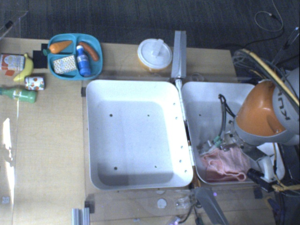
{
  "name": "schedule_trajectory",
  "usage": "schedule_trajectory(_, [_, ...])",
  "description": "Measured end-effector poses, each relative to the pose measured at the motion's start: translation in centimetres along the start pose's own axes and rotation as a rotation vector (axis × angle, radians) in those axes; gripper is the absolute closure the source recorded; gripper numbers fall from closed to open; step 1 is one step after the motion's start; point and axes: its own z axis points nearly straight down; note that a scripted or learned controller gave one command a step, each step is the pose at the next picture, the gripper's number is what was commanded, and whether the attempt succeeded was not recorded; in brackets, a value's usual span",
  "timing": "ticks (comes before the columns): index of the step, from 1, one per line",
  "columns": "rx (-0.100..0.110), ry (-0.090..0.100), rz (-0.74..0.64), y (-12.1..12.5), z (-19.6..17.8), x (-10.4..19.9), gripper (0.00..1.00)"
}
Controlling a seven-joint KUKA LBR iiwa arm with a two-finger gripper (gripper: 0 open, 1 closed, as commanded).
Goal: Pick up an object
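Lying just below gripper [224, 142], pink cloth [224, 165], right bin [206, 102]

A: What are the two bins made of?

B: The left bin [133, 132] and the right bin [206, 102] look like smooth white plastic, matt with a faint sheen. In the right bin's near corner lies a pink cloth [224, 165], soft and crumpled.

A: And around them?

B: The worktop [47, 149] left of the left bin looks like pale wood, smooth. Behind that bin sits a glossy blue plastic tray [96, 57]. The arm's orange band [262, 111] over the right bin is shiny, smooth plastic.
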Motion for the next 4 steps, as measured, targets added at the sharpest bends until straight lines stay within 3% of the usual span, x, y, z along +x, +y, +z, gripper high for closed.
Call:
schedule_trajectory(1, [-0.008,-0.005,-0.001,0.3,-1.2,-0.1,1.00])
schedule_trajectory(2, [0.012,0.009,-0.617,4.7,-9.3,1.0,1.00])
schedule_trajectory(3, [0.013,0.007,-0.369,11.3,-18.5,0.6,1.00])
schedule_trajectory(4, [0.016,0.008,-0.343,14.1,-9.1,-1.3,1.00])
